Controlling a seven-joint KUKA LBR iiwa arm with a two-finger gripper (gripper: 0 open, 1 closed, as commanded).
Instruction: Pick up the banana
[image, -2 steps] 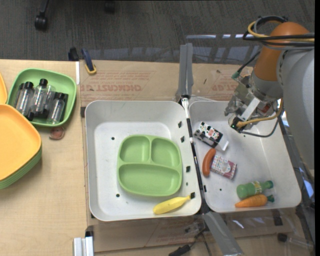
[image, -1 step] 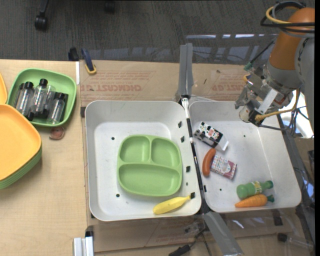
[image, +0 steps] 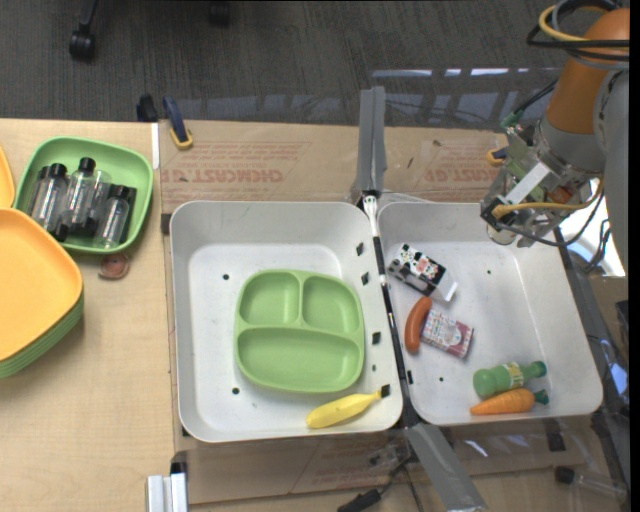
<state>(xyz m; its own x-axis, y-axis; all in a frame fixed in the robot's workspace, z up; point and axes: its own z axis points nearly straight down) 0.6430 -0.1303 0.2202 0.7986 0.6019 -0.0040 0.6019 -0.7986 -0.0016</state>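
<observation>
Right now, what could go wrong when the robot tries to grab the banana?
The banana lies in the left bin, tight between the green plate and the bin's front wall, so there may be little room for fingers to fit. The gripper is far off, over the right bin's back corner, and must cross the divider. It might also go for the carrot or sausage, which have similar long shapes.
</observation>
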